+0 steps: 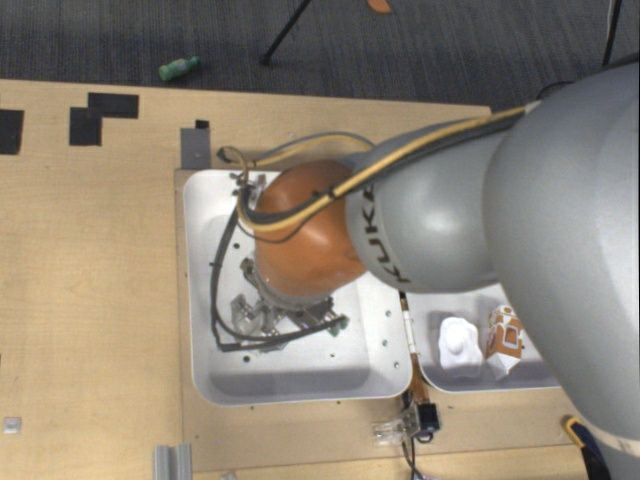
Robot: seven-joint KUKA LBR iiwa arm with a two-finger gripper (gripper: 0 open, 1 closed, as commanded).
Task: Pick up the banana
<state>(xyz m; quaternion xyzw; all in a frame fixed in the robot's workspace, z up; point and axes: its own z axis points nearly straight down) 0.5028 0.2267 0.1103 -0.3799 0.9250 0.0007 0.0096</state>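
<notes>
My arm reaches from the right over the left white bin (205,268), and its orange band (300,233) hangs above the bin's middle. The gripper (270,318) points straight down into that bin, seen from above under its mounting plate and cables. The wrist covers its fingertips and whatever lies beneath them. I see no yellow banana in this view.
The right bin (440,376) holds a white object (457,343) and an orange-and-white packet (506,338). A clear clip with a black cable (410,428) lies on the wooden bench in front of the bins. The grey arm body covers most of the right bin.
</notes>
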